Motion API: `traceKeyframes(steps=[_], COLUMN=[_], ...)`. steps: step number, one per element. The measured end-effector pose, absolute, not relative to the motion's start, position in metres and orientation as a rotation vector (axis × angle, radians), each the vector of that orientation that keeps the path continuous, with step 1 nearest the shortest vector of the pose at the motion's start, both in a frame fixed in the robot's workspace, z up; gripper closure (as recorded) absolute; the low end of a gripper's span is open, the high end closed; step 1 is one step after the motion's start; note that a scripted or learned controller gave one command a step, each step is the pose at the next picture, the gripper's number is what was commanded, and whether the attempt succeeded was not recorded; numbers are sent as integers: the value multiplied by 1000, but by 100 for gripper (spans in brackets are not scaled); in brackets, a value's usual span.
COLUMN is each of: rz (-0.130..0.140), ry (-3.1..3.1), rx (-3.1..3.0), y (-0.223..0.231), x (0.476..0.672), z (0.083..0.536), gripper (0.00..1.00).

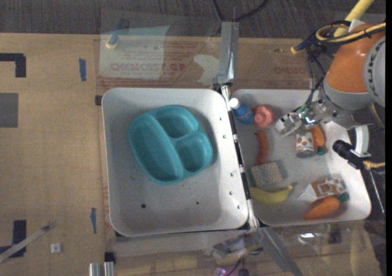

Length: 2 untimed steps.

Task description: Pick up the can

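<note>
The can (304, 144), white with an orange pattern, stands in the right bin (361, 207) near its upper right part. My gripper (300, 120) hangs just above and behind the can in the image, on the grey arm with the orange band (349, 70) that reaches in from the right. I cannot tell whether the gripper touches the can. An orange item (320, 137) sits tight against the can's right side.
The right bin also holds a blue bottle (242, 112), a pink object (264, 116), a sausage (262, 147), a sponge (267, 175), a banana (271, 194), a small carton (327, 188) and a carrot (323, 208). A teal divided plate (170, 142) lies in the left bin (122, 207).
</note>
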<state>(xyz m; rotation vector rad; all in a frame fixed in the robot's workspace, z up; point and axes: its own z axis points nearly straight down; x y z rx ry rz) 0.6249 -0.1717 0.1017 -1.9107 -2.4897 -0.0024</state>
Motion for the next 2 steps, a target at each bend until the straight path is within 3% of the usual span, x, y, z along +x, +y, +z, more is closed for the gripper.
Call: traceKeyframes(steps=[1,2], rz=[-1,-2], ry=[-2294,-2508], rx=[-2151,-1900], y=[-116,-88], x=[668,667], z=[227,243], gripper=[100,100])
